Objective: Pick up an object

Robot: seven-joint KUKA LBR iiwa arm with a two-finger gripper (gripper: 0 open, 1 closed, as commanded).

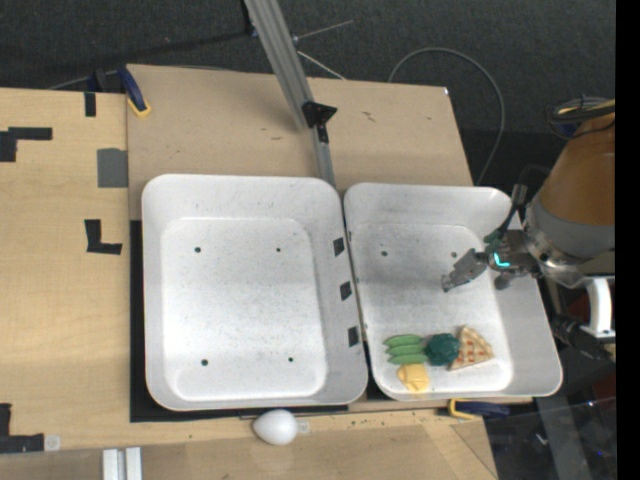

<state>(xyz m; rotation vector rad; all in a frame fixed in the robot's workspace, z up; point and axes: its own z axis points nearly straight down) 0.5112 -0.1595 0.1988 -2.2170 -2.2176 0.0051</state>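
The gripper (482, 272) hovers at right centre over the right bin (400, 213), fingers spread apart, gripping nothing. Toys (440, 350) lie below it.

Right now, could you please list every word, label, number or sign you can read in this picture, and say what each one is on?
None: no readable text appears anywhere.
The black tape pieces on the bench are plain shapes, not letters.
The two white bins bear specks and small dots, no print.
The pizza slice toy and the green toys carry no label.
The end effector shows a teal light, no marking legible.
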